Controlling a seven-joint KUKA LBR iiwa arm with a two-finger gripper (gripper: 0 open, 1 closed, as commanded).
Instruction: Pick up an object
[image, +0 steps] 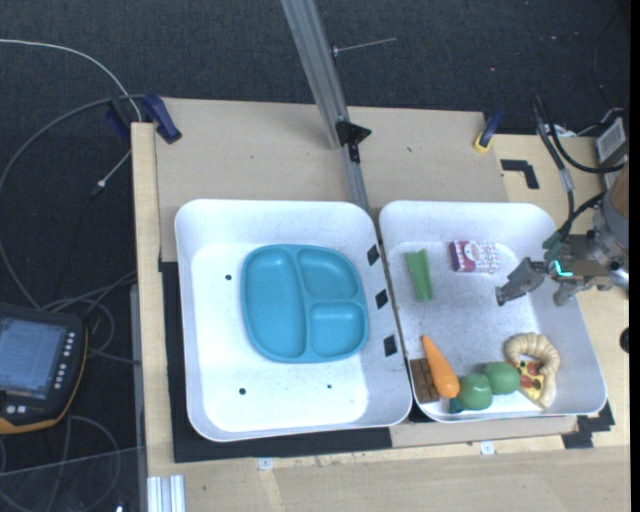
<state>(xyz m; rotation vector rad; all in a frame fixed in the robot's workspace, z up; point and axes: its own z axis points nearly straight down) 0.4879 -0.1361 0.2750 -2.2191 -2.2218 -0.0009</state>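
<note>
Two bins sit side by side; the left bin (200, 300) holds a divided plate (303, 302) at its middle. In the right bin (470, 215), a stick-shaped piece (418, 275) and a small carton (473, 256) lie toward the back. A carrot (440, 366), a round fruit (478, 391) and a pastry (531, 365) crowd the front edge.

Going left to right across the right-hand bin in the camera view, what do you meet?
Green block → orange carrot → pink-and-white carton → pastry-like toy → gripper, fingers spread, holding nothing. The green items by the carrot overlap, so they are left out.
</note>
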